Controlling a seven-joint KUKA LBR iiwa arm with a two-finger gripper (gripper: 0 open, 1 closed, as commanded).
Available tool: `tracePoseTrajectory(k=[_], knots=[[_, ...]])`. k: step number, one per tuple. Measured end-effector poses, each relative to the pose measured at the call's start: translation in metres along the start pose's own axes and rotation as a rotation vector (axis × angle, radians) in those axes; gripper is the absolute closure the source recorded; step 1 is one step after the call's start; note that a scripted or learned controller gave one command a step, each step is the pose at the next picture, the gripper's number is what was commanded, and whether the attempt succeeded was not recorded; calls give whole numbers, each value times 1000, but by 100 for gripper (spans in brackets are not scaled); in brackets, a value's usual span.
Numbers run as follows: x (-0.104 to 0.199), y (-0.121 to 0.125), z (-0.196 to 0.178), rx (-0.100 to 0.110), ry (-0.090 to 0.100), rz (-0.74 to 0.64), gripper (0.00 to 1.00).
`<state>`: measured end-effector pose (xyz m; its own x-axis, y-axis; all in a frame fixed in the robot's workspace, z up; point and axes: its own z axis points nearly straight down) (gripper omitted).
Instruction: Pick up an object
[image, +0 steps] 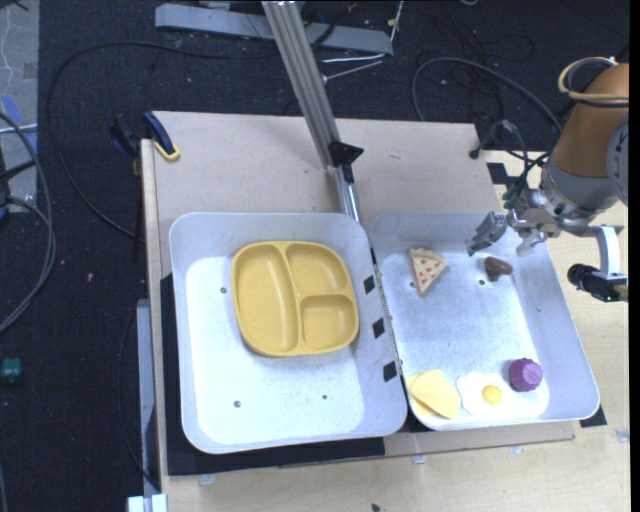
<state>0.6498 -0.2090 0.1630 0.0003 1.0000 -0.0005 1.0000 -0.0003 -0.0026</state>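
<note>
Camera view: the two-finger gripper hangs with fingers spread at the far edge of the right white bin, just beside the small brown lump. A sound pick needs the fingers centred astride it before closing. No legible writing.

A pale wooden worktop is seen bearing two shallow white bins side by side: the left bin and the right bin. A blue-and-yellow clamp is fixed at its far left corner.
</note>
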Motion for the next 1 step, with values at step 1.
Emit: tracePoseTrajectory(k=[1], knots=[[-7, -5, 59, 1, 0, 1, 0]])
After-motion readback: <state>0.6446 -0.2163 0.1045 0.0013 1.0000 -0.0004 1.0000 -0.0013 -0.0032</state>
